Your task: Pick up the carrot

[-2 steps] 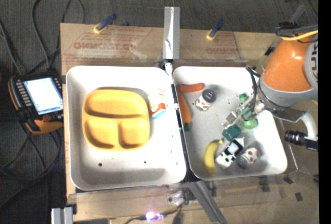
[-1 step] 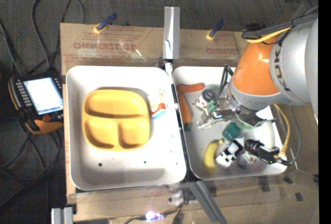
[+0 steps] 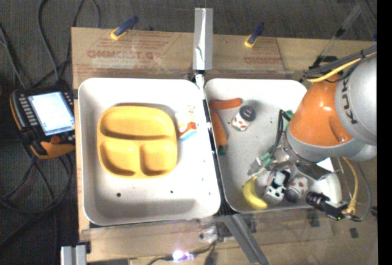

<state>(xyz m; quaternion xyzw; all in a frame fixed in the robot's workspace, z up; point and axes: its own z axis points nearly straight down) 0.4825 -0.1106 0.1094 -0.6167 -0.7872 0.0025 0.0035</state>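
Orange carrot [image 3: 218,129]: lies untouched along the right bin's [image 3: 257,83] left wall.
My claw [image 3: 274,177]: near the banana [image 3: 252,192]; grip state, I cannot tell.
Progress: nothing lifted; reach, grasp and lift remain.

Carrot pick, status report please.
Tool low in right bin, near banana. Carrot against bin's left wall, untouched. Sausage lies close by.
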